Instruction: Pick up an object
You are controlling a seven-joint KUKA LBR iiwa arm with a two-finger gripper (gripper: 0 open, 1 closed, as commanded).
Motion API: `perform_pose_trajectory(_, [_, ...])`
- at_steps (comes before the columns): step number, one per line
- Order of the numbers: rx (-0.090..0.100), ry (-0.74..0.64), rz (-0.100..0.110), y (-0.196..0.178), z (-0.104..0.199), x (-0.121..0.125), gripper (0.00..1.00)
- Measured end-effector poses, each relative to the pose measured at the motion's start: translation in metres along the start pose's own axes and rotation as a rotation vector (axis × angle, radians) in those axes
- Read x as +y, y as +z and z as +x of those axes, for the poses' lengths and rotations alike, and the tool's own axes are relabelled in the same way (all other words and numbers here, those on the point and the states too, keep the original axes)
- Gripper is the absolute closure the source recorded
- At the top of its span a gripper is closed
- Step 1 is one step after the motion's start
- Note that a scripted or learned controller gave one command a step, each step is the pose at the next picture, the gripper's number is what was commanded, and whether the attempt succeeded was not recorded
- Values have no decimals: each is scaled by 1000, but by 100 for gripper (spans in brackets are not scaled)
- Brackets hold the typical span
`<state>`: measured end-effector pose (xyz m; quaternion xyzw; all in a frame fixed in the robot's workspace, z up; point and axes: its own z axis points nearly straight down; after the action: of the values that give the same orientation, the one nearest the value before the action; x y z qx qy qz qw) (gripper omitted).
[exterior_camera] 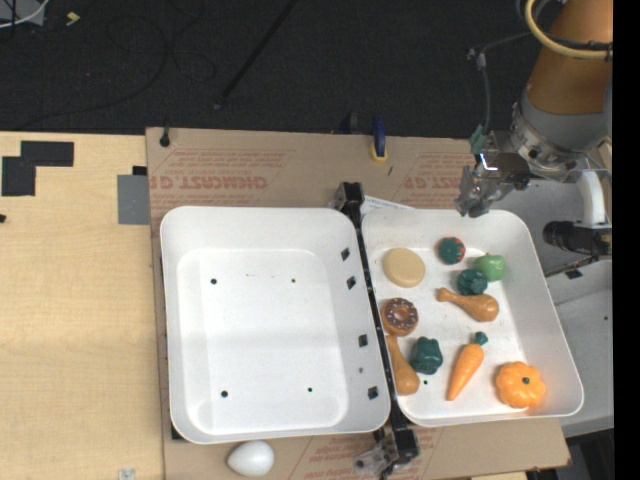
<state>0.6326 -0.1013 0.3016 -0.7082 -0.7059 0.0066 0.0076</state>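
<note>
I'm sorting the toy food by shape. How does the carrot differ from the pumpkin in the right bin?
The carrot is long and tapered; the pumpkin is round and squat. The carrot lies at a slant with its green top pointing up the picture, while the pumpkin sits nearer the bin's front right corner. The carrot's top is green; the pumpkin's stem looks yellowish. Both are orange and lie in the right bin.

Arm [570, 58] cut off top-right; fingers [474, 200] too blurry.

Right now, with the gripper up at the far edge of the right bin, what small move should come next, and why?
Probably ease the gripper forward and down toward the red and green toy. It hangs over the right bin's far rim with nothing between its fingers, and that toy lies nearest.
</note>
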Motion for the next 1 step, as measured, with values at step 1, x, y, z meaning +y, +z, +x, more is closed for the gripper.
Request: perform_pose_trajectory(1, [1,-8,-7,123,58,12,100])
